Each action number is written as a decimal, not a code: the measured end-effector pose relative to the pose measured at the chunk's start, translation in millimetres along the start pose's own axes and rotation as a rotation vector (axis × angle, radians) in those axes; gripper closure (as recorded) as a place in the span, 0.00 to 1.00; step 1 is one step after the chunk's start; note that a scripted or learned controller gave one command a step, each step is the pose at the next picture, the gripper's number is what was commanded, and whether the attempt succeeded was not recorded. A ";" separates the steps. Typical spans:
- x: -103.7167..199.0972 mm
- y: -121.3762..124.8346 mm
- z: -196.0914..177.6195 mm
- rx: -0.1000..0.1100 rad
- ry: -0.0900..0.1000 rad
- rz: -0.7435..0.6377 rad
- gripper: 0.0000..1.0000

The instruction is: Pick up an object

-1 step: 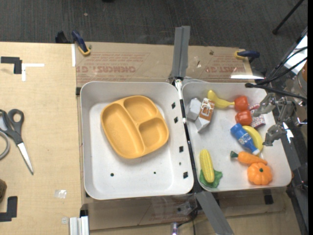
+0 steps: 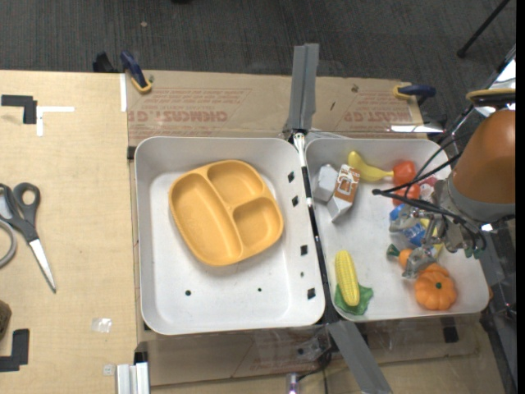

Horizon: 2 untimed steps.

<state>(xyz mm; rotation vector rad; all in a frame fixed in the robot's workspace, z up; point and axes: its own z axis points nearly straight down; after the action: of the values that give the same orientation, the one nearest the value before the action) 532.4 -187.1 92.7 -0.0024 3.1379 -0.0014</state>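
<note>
Corn (image 2: 348, 279) is lying nearest you at the right bin's (image 2: 373, 312) 7 o'clock corner, with the pumpkin (image 2: 435, 288) at 5 o'clock. Your claw (image 2: 418, 249) is hanging low over the 3 o'clock side, sitting in a cluster: blue item (image 2: 408, 224) and a small orange piece (image 2: 402, 255) touching or just beside it. I'm not able to tell whether it's wide, narrow or gripping anything. You're risking a pinch on two items at once, or a nudge sending the pumpkin rolling against the wall. Cables (image 2: 410, 189) are crossing toward the tomato (image 2: 404, 171) and banana (image 2: 367, 167) at 12 o'clock. Carton (image 2: 340, 189) is leaning at 10 o'clock. Yellow plate (image 2: 226, 211) is sitting in the left bin (image 2: 221, 312), well apart.
</note>
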 end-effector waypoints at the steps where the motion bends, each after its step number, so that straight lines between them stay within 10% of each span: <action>1: -1.7 1.0 -9.9 0.001 -0.003 -0.005 1.00; 2: 5.7 86.8 -121.9 -0.001 0.000 0.149 1.00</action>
<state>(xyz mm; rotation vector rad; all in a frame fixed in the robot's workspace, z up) 526.1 -100.2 214.6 0.2318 3.1288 -0.0001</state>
